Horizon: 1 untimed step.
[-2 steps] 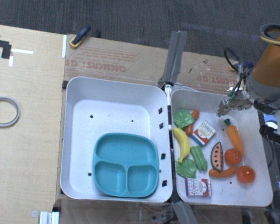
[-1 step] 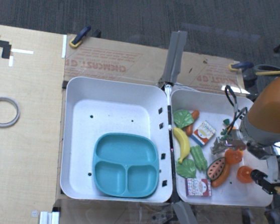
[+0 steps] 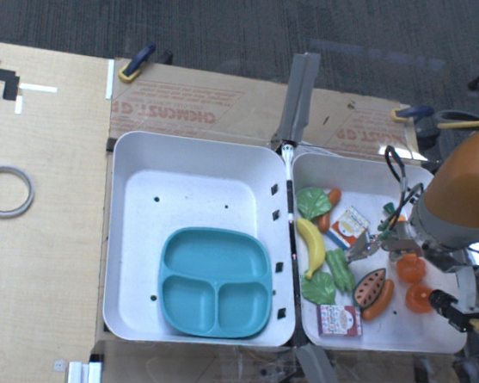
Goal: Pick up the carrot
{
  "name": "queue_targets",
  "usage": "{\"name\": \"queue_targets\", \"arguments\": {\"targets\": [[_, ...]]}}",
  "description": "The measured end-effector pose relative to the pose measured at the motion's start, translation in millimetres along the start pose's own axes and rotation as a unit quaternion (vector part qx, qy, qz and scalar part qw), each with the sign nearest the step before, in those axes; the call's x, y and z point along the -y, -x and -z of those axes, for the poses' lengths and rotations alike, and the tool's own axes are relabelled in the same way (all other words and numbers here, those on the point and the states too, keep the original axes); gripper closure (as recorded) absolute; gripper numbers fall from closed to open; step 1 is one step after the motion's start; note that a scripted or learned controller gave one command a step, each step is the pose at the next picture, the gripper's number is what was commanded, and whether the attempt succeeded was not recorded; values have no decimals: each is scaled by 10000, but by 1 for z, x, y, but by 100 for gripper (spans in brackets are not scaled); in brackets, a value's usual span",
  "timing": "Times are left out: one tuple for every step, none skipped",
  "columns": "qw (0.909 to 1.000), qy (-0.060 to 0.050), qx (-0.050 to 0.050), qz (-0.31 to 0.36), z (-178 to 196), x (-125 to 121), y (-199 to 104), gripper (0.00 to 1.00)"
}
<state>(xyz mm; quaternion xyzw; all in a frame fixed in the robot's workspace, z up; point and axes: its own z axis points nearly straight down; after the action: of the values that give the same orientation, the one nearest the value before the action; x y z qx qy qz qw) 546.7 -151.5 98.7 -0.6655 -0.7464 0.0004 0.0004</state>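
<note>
End effector (image 3: 362,247) low in right bin (image 3: 429,344), small orange carrot (image 3: 333,197)

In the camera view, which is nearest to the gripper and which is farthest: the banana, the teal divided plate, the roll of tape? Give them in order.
From the gripper, in the right bin:
1. Banana, just to its left in the same bin.
2. Teal divided plate, in the left bin.
3. Roll of tape, on the bench at the far left.
</note>
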Motion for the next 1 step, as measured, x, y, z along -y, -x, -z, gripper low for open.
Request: {"name": "queue_targets", "arguments": {"targets": [[9994,-38,-130,325,-8,68,16,0]]}}
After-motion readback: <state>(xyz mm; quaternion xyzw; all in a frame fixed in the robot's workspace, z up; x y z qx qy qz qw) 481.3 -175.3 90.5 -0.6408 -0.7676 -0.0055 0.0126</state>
